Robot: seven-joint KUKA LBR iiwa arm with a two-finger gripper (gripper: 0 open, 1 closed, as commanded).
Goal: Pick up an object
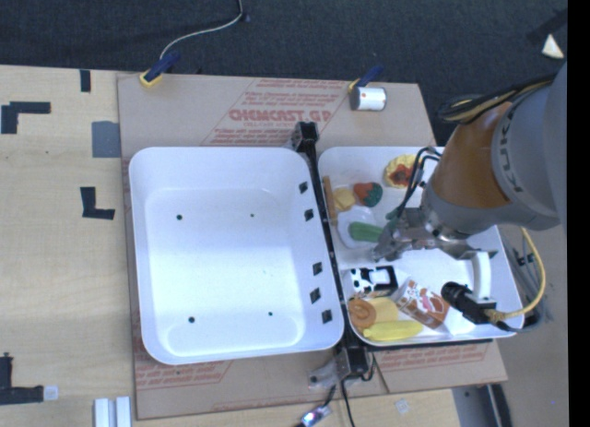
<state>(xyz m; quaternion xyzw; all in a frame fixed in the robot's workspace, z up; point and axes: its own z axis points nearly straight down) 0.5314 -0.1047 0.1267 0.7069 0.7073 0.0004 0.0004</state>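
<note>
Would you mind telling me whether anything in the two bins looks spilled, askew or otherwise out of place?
Nothing stands out. The toys lie loosely in the right bin, among them a yellow banana and a black-and-white piece, all inside its walls. The gripper hangs low over them.

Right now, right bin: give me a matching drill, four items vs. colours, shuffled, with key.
Items:
1. block by the divider
2. long piece at the near wall
3. oblong piece beside the gripper
4. packet near the front

Colours:
A. green
B. red and white
C. black and white
D. yellow

Pairs: 1-C, 2-D, 3-A, 4-B
</note>
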